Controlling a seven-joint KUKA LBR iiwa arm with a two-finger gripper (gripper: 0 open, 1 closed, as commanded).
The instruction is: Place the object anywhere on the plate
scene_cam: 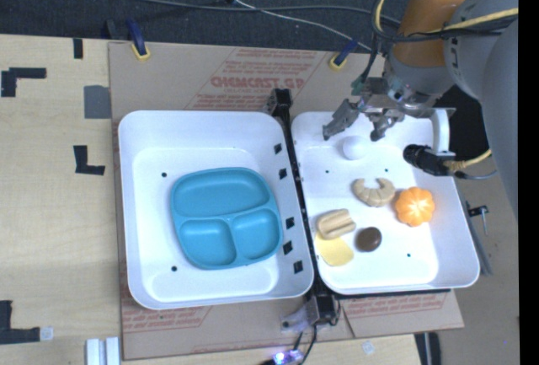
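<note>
White against white, a small ball (352, 147) lies near the far-left corner of the right bin (450, 271), and my gripper (360, 126) hangs just above it, fingers spread and holding nothing, so that they can straddle it. I judge it my target, though croissant (374, 191), orange (414, 206), bun (335, 223), cheese (337, 253) and cookie (368, 239) lie nearer the front edge. Blue plate (226, 217) waits in the left bin (143, 136).

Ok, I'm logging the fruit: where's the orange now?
In the camera view the orange lies in the right bin, near its right wall, just right of the croissant.
</note>
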